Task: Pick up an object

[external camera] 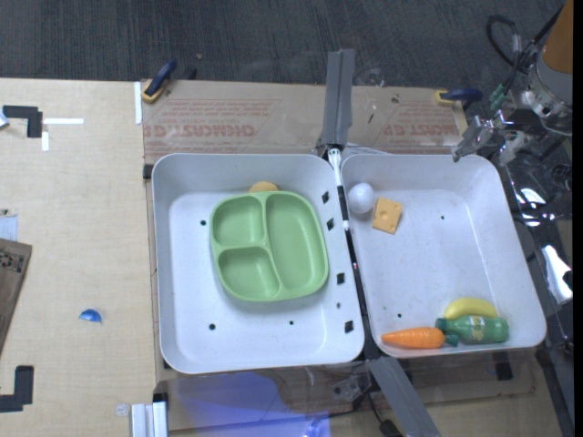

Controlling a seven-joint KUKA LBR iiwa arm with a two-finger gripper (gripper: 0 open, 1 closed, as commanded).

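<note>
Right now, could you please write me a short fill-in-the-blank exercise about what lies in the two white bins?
1. The green three-compartment plastic tray lies in the ____ bin.
2. The small white ball touches the ____ cheese wedge.
3. The orange toy carrot lies beside the green bottle in the ____ bin.

Missing words: left; yellow; right

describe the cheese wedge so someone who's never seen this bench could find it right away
Look in the right bin, toward its far left corner. Beside the white ball lies the cheese wedge, flat, yellow-orange and dotted with holes, the only angular piece there.
</note>
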